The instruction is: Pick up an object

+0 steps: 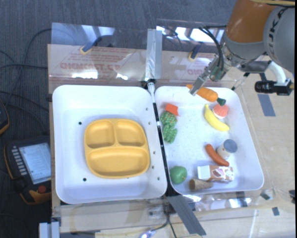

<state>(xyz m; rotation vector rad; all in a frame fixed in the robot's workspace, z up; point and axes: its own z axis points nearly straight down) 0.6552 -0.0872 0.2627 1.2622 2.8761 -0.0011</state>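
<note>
— Reaching in from the right, the arm (260,19) is cut off at the frame's top corner. What about the jaws (200,83)?

— At the right bin's (247,133) far rim, just beside the carrot (207,94); I cannot tell how wide they stand.

— Room to move?

— Left bin (69,108) has bare floor around the yellow tray (117,147). Banana (215,119) lies near the carrot.

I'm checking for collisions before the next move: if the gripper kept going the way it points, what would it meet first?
Most likely the toy carrot, lying just below the gripper near the right bin's far edge; depth is hard to judge from above.
</note>
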